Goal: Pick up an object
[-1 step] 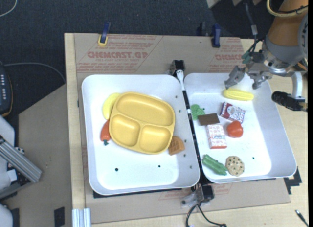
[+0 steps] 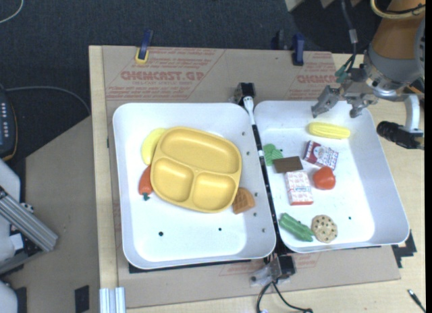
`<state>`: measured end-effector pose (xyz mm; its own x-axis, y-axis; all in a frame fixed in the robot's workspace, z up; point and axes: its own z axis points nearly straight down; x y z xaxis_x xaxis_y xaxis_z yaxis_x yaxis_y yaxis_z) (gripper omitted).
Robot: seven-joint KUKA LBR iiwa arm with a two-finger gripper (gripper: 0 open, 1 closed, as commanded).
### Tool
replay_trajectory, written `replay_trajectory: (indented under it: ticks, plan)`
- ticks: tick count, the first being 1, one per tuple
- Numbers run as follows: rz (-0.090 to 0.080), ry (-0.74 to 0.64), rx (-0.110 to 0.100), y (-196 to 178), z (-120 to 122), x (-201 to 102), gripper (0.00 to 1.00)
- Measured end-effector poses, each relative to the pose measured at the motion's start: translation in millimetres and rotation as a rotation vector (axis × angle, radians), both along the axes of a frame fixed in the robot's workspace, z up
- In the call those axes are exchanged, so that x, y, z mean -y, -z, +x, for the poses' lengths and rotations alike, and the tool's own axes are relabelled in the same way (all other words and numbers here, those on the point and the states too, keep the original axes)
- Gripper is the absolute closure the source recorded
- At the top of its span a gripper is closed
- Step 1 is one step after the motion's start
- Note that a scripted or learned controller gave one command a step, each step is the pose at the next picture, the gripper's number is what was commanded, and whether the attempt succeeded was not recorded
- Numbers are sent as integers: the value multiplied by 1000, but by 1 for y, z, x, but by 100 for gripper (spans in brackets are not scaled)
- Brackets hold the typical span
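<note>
Zero objects picked so far, judging by the frame: nothing sits between the fingers, everything lies flat in the bins. Whole task is left: choose a target, descend, close, lift.

Gripper hovers over the far edge of the right bin, fingers spread wide and pointing down, one prong to the left near the bin's back wall, the other toward the right. Nothing in the gap. Height above the bin floor can't be read from this slanted view.

Nearest candidate: yellow corn, lying flat just in front of the gripper, near it but not touching. Likely target, my guess only. Other items in the right bin: red-and-white carton, red tomato touching or just beside the carton, brown block, white snack box, green piece by the left wall, green bean pod, cookie just beside it.

Left bin: yellow divided tray in the middle, banana tucked partly under its far-left edge, red pepper at its left side, brown pastry at its near-right corner.

Arm enters from upper right, orange band above the wrist, wrist angled down and left toward the bin's back edge.
</note>
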<state>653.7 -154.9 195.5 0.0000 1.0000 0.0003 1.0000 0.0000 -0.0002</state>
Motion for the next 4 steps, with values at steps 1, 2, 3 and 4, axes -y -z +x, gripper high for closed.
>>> replay_trajectory:
  ticks: [1,2,3,4]
  plan:
    - [1,0,-5,45,-7,-1,0]
    - [2,0,-7,99,-18,-4,0]
    - [1,0,-3,112,-18,-5,0]
    - [0,-1,1,99,-17,-5,100]
